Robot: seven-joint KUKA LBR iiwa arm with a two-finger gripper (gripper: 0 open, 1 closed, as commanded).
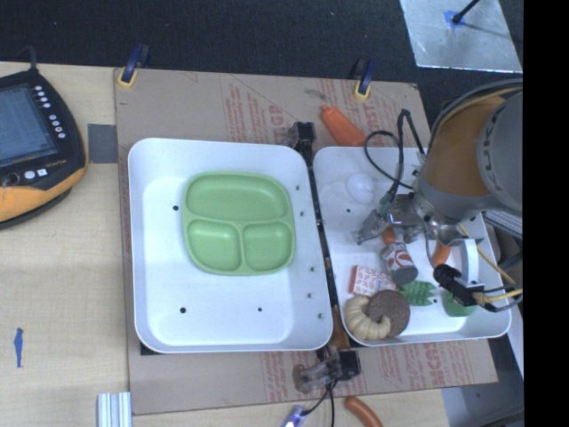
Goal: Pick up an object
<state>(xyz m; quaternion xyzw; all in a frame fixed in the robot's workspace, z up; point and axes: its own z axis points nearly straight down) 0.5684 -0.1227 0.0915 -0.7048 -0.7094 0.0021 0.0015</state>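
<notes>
Though the arm [471, 149] hides part of the right bin [338, 163], the tool's [391, 225] grip can't be judged.

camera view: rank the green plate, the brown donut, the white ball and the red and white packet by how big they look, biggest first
1. green plate, by far the largest
2. brown donut
3. red and white packet and white ball: they look about alike, and the packet is partly covered by the donut, so I won't rank these two.
</notes>
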